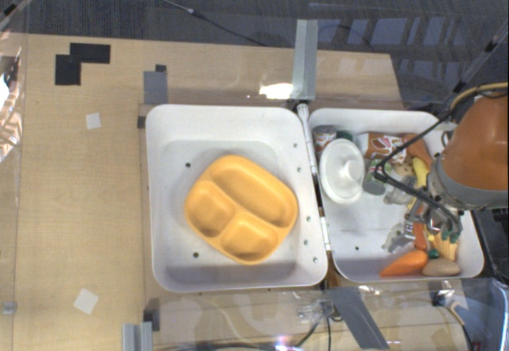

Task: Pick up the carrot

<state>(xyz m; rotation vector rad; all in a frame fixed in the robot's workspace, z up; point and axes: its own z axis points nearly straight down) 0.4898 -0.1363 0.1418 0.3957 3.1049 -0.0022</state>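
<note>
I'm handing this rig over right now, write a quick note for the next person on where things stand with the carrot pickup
Gripper: low over the right bin, near its front right corner, in among the clutter there. Whether its fingers are open or shut can't be told from this view.
Carrot: lying on the floor of the right bin near the front wall, just below the gripper, beside a pale rounded item. Not lifted.
Also in the right bin: a white bowl at its left side.
Left bin: holds a yellow divided plate.
Done: arm is over the carrot's corner.
Left: grip the carrot and lift it.
</note>
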